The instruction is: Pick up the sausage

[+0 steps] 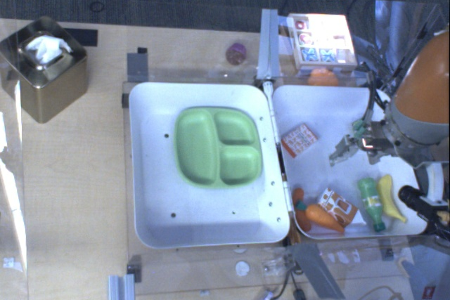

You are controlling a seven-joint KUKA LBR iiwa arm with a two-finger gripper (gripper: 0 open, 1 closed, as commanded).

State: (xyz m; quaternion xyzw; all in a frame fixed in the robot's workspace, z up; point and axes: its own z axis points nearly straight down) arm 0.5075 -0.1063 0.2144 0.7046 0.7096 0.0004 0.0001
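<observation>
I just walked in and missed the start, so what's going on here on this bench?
A grey and orange robot arm reaches in from the right, its claw hovering over the right bin with nothing visibly held. That bin holds a small red box, a carrot, a green bottle, a banana and a brown packet. The left bin carries a green divided plate.

Seen from above at a slant: two shallow white bins side by side. Left bin (148, 172) holding a green divided plate (218, 146). Right bin (316, 105) holding a small red-and-white packet (299, 140), a carrot (322, 216), a green bottle (371, 203) and a banana (391, 197) — gripper (346, 148) poised above the bin's middle, touching nothing. Brass-coloured box (46, 70) well apart at far left.
</observation>
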